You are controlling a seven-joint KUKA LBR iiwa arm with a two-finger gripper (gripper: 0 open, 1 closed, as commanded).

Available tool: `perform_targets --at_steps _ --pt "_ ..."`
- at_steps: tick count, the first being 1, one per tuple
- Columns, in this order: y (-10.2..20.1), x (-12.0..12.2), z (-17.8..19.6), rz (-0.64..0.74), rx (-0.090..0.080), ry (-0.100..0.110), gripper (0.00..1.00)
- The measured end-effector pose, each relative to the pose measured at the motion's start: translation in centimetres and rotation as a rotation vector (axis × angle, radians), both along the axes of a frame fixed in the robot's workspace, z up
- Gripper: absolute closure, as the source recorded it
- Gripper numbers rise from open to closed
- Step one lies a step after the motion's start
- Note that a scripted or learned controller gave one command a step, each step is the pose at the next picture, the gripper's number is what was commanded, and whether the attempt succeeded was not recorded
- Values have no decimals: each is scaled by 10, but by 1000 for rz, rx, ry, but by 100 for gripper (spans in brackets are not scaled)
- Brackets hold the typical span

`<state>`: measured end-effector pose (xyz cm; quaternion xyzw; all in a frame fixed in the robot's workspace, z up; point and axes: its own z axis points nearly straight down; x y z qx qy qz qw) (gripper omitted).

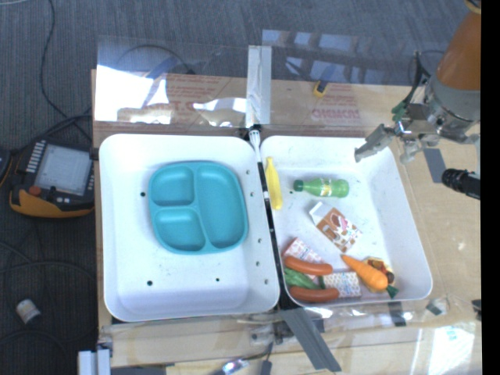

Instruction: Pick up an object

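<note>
So from my overhead cam, the hand [391, 141] is hanging over the far right corner of the right bin [406, 209], up near the rim, with its two fingers spread apart and nothing between them. All the pickable stuff is in that right bin: a green bottle [321, 186] lying on its side near the middle, a yellow banana-shaped thing [273, 182] right against the left wall, a small snack packet [337, 227] below the bottle, and a pile along the near edge with two red sausages [310, 266], a carrot [366, 272] and some wrappers I can't really make out. The left bin [125, 209] has a teal divided plate [198, 207] sitting in the middle. The hand is well apart from the bottle, which is the closest item to it.
</note>
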<state>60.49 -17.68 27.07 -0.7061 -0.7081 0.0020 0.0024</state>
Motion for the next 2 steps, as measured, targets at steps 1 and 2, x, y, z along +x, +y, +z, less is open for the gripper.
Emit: perform_targets --at_steps 1,2 --pt "38 -23 -151 368 4 -1 0" --pt "63 -51 -179 335 -2 -9 0"
